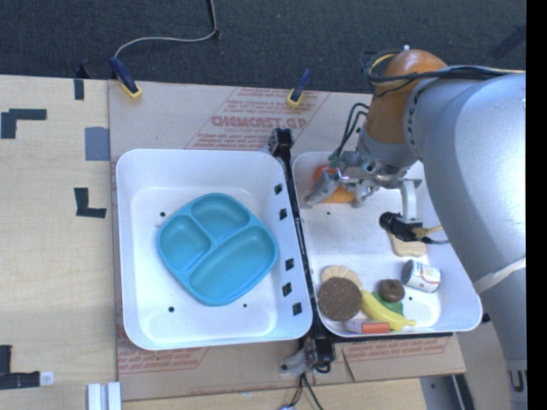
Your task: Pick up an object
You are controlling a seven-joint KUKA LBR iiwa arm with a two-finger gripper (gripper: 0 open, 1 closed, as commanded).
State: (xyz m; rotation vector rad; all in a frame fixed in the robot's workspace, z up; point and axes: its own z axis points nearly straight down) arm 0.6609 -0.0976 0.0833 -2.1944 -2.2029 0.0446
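The gripper (340,186) hangs low over the right bin's (359,246) far corner, covering most of an orange object (342,196); whether it grips is unclear. Nearer sit a brown disc (339,298), banana (383,309) and small can (422,276), while a blue divided plate (218,248) lies in the left bin (137,229). The grey arm (470,161) bends in from the right.

Orange object (339,194) at right bin's (444,314) far end.

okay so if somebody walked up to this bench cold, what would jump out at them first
Probably the bright blue divided plate, alone in the left bin. Next, the grey arm's gripper, low over an orange item at the right bin's far end, with food toys clustered along its near edge.
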